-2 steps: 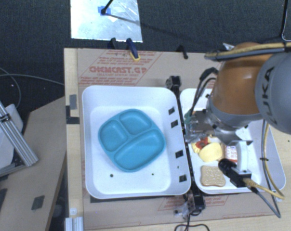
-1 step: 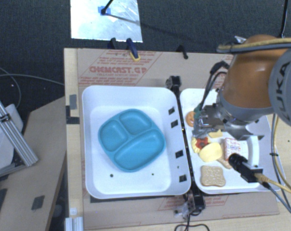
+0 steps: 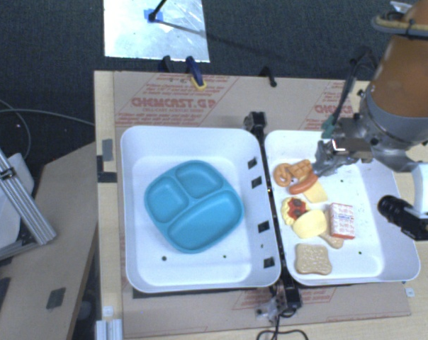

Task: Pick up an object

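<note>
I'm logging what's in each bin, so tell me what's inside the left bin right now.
The left bin holds one thing: a blue divided plate with three compartments, lying flat near the middle. Whatever might sit beneath the plate is covered, so I can't tell.

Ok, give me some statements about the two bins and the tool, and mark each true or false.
1. The blue divided plate lies in the left bin. True.
2. The toy foods are piled on the blue plate. False: they lie in the right bin.
3. The tool is over the right bin, by the pretzel. True.
4. The slice of bread sits at the right bin's far edge. False: it lies near its front edge.
</note>
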Motion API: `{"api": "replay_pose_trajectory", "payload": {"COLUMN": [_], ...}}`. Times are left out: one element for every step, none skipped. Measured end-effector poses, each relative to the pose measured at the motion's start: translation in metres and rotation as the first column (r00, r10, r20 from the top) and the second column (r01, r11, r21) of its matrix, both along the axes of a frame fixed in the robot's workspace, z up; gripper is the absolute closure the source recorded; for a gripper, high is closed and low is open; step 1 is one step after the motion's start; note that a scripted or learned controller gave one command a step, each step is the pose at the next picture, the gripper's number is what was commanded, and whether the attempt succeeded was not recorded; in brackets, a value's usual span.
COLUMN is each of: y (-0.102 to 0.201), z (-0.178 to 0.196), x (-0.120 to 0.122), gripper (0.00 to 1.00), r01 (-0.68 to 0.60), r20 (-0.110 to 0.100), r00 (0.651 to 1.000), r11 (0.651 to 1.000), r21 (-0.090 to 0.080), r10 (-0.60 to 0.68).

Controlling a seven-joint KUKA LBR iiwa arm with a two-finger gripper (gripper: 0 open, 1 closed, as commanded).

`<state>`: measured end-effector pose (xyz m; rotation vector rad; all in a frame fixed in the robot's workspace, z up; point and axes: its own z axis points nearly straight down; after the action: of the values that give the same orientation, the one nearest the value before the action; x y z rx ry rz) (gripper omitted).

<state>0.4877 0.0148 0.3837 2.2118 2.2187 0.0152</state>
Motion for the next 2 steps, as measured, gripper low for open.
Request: {"api": "replay_pose_trajectory", "payload": {"y": [0.039, 0.059], "z": [-0.098, 0.008], "x": [-0.002, 0.000], "gripper": [1.00, 1.00], "r01": [-0.004, -0.005], "r20": [-0.019, -0.002], "r00": [1.000, 1.000], "r11": [1.000, 1.000], "r21": [0.000, 0.002], "r10": [0.004, 0.005]}}
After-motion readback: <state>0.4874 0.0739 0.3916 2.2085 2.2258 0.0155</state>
